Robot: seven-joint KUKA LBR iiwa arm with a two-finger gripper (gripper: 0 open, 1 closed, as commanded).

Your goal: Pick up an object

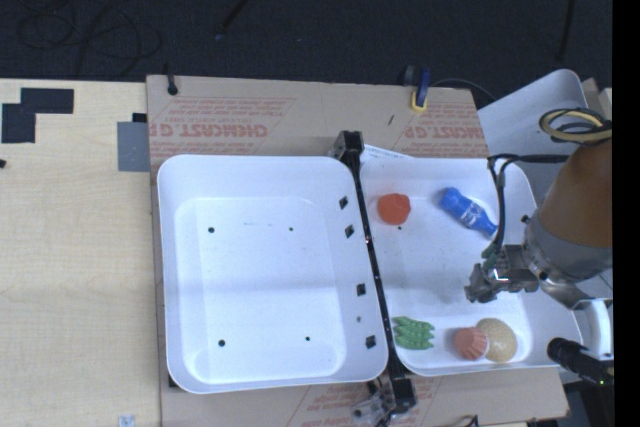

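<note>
Claw over the right bin, grip unreadable.
The gripper (487, 283) hangs near the right bin's (425, 255) right wall, above a cream shell (499, 340) in the front corner; bare floor lies mid-bin.

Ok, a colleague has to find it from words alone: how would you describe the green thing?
Look in the right bin of the two white ones, at its near edge beside the divider. The green object lies there, small and lumpy. Its neighbours, a pinkish object and a cream one, are round; it alone is green.

The arm (585, 205) reaches in from the right, its end effector (487, 283) pointing down-left.
</note>
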